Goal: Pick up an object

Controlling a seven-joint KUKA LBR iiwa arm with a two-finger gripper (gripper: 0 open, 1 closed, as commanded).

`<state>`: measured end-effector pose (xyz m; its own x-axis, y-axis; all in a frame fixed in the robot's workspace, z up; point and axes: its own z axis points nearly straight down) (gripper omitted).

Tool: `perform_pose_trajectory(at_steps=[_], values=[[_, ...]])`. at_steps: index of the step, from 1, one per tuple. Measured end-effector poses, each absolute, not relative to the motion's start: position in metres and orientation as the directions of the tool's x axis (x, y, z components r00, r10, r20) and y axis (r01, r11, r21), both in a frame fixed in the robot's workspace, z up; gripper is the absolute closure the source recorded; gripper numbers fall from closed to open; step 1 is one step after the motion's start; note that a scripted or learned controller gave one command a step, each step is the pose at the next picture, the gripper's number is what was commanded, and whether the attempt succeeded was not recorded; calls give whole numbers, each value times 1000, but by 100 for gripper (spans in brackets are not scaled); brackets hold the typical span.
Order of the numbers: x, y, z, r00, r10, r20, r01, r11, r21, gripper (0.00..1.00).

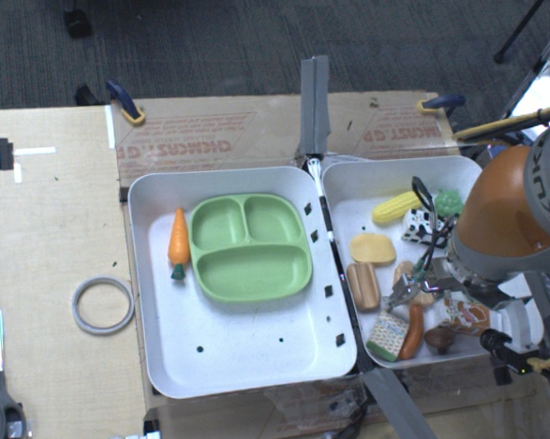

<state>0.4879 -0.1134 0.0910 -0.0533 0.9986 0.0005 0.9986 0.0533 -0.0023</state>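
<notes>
Low over the right bin's (345,209) front half: gripper (413,287), open or closed impossible to tell, amid hot dog bun (362,285), sausage (412,331) and green-labelled packet (387,337). Could easily catch two pieces at once or nudge one aside, given such tight packing; corn cob (396,205) near the back edge less hemmed in. Across in the left bin (246,343), carrot (178,237) beside green divided plate (251,248), well apart.
</notes>
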Motion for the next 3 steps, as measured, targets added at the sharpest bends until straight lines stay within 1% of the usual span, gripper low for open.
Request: perform_pose_trajectory(at_steps=[1, 2, 3], values=[[528, -101, 93, 113, 994, -5, 994, -113, 2, 0], [509, -105, 91, 79, 997, -1, 997, -79, -3, 0], [509, -106, 100, 81, 997, -1, 997, -81, -3, 100]])
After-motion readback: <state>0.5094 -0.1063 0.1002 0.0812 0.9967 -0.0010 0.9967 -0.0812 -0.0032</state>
